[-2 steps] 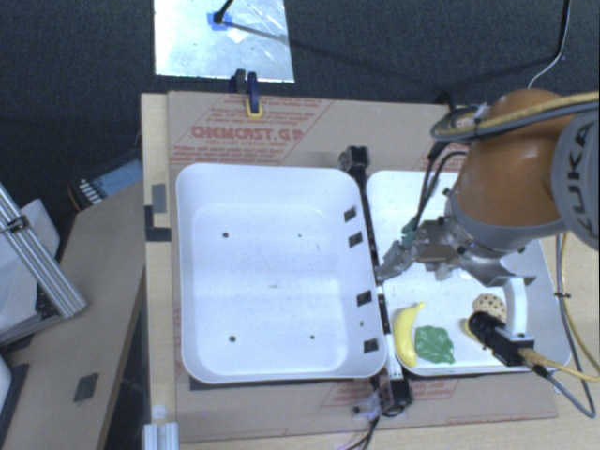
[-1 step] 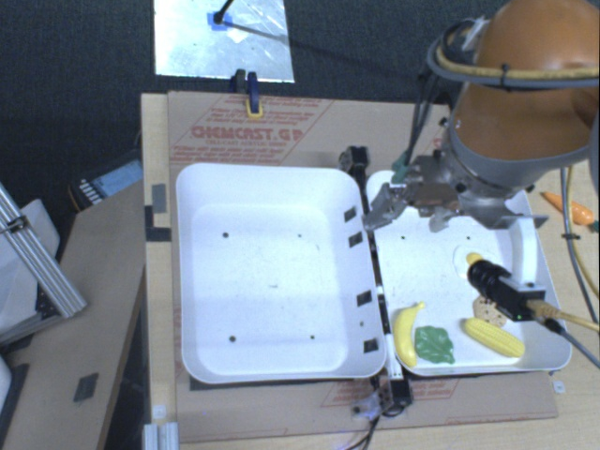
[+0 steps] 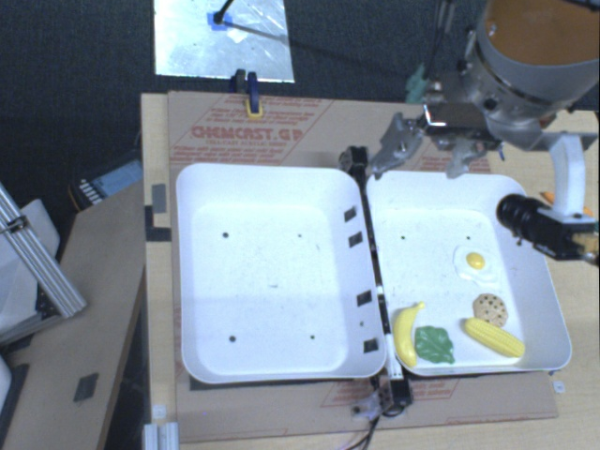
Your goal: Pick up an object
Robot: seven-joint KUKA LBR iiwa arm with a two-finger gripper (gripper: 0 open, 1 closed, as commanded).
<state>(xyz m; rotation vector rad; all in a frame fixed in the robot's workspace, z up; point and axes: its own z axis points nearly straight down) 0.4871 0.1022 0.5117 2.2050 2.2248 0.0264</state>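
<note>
The gripper point(image 3: 424, 151) hangs above the far rim of the right bin point(image 3: 422, 251), at about 12 o'clock of that bin; two metal fingers show spread apart with nothing between them, so it is open and empty. The candidates all lie in the near half of the right bin: a fried egg point(image 3: 474, 262) at about 3 o'clock, a cookie point(image 3: 489, 307) just below it, a corn cob point(image 3: 494, 337) at about 5 o'clock, and a banana point(image 3: 406, 334) touching a green leafy piece point(image 3: 434, 344) at 6 o'clock, hard against the divider wall. The left bin point(image 3: 267, 270) offers nothing to grasp.

To do this well, I judge the corn cob the best target: it stands apart from its neighbours and from the walls. The fingers should straddle its short axis, descending straight down. The egg and cookie look too flat to pinch reliably.
</note>
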